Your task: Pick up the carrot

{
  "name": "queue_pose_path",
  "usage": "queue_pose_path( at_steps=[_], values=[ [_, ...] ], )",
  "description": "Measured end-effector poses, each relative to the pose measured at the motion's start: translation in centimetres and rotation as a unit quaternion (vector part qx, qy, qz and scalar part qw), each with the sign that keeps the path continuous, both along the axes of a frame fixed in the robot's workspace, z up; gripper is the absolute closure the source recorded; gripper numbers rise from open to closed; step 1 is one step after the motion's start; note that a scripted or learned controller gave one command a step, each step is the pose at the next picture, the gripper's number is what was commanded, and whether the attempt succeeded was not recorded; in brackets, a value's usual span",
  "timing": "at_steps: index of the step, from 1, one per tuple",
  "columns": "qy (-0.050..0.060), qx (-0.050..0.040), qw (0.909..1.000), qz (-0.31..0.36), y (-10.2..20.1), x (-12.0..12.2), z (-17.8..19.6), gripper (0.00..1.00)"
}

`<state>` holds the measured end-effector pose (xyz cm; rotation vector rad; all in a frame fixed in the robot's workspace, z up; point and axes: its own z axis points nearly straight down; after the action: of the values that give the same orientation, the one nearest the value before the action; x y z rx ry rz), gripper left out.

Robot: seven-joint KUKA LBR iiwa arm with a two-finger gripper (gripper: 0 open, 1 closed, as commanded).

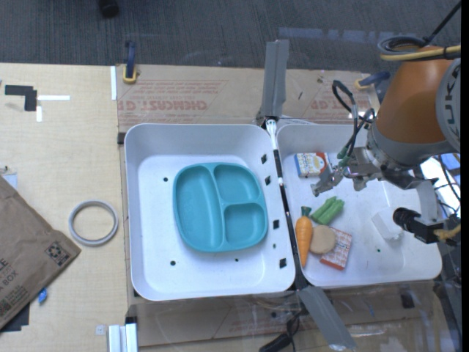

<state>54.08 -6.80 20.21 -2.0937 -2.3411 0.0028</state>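
camera view: we see both white bins from above, left bin centre frame, right bin at right of frame

carrot: carrot lies flat on the right bin's floor, lower left part of that bin, close to the wall shared with the left bin, leafy green end up-frame, orange tip pointing down-frame

carrot neighbours: a tan round piece touches or sits just beside the carrot's right side, a red-and-white packet under or beside that; a green vegetable just up-frame and right of the carrot top; a small carton further up-frame

gripper: gripper hangs over the right bin, up-frame and right of the carrot, near the carton; the grey arm with orange band comes in from the upper right of frame

fingers: we can't tell if they are open or closed, too small and cluttered with cables; nothing visibly between them

left bin contents: teal divided plate in the middle, compartments look bare

bench left of bins: roll of tape and a cardboard box corner at lower left of frame

progress: we judge nothing done yet, carrot not lifted and apart from the gripper

left to do: move down-frame and left over the carrot, descend, close on it, lift; crowding by the tan piece and bin wall could spoil the grasp
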Motion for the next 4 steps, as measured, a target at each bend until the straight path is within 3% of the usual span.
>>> queue_pose_path(
  at_steps=[1,2,3,4],
  values=[
    [0.001,0.0003,0.9981,0.062,4.6,-3.4,-1.1,0.0],
    [0.0,0.0004,0.9886,0.151,3.4,-3.7,-1.1,0.0],
    [-0.001,-0.0006,0.9712,0.238,6.3,-5.6,20.0,0.0],
    [0.0,0.0002,0.9709,0.239,6.5,-6.3,8.1,0.0]
  ],
)
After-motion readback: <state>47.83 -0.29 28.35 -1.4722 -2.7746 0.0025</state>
